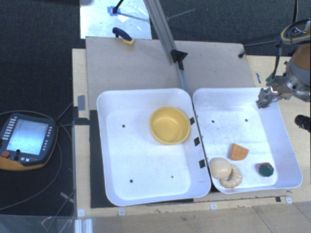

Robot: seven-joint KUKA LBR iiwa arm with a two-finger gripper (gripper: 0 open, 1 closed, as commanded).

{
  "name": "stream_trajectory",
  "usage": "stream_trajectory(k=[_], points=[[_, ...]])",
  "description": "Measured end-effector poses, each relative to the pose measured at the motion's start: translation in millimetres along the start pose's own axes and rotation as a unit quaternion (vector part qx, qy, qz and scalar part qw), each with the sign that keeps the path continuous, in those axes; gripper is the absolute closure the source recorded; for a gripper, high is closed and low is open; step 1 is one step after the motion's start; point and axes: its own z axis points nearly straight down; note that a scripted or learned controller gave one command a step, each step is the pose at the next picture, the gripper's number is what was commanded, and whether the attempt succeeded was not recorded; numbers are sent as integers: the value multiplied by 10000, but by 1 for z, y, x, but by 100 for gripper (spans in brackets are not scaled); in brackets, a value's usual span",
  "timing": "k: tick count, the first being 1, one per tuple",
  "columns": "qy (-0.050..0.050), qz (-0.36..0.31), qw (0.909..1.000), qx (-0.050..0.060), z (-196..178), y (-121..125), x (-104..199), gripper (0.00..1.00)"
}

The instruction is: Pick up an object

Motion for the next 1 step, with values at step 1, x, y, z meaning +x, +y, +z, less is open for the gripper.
stream_trajectory(k=[1], points=[[3,-1,10000,4,-60,-3,6,100]])
